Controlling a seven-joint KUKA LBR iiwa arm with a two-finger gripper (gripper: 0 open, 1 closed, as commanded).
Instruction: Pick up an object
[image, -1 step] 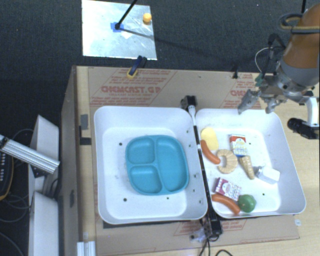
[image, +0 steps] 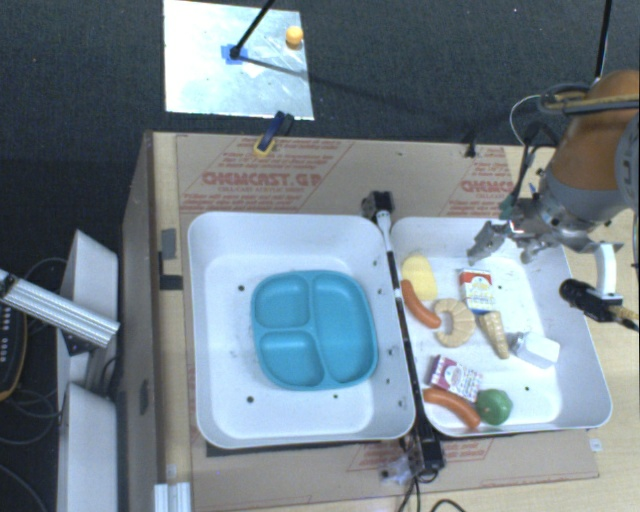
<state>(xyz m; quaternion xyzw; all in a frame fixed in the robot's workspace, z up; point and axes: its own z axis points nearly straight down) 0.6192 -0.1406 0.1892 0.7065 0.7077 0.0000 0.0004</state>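
The arm (image: 590, 150) reaches in from the right, and its tool (image: 508, 243) hangs over the upper edge of the right bin (image: 580, 370), above the objects rather than among them. Its two fingers (image: 487, 242) are spread apart with nothing between them, so the tool is released.

The things to be picked all lie in the right bin. A yellow lemon (image: 419, 275) sits near the bin's left wall, with a sausage (image: 420, 304) just below it. Beside the sausage lies a round bagel (image: 457, 322), touching or nearly touching an ice-cream cone (image: 494, 333). A small red-and-white carton (image: 479, 290) lies above the bagel, the object nearest the tool. Lower down are a purple-and-white packet (image: 455, 378), a second sausage (image: 450, 405) and a green lime (image: 494, 405) (the two touch). A white block (image: 540, 350) lies toward the right.

The left bin (image: 215, 300) holds a blue divided plate (image: 312, 330), well apart from the tool. Both bins rest on the tabletop (image: 300, 170).
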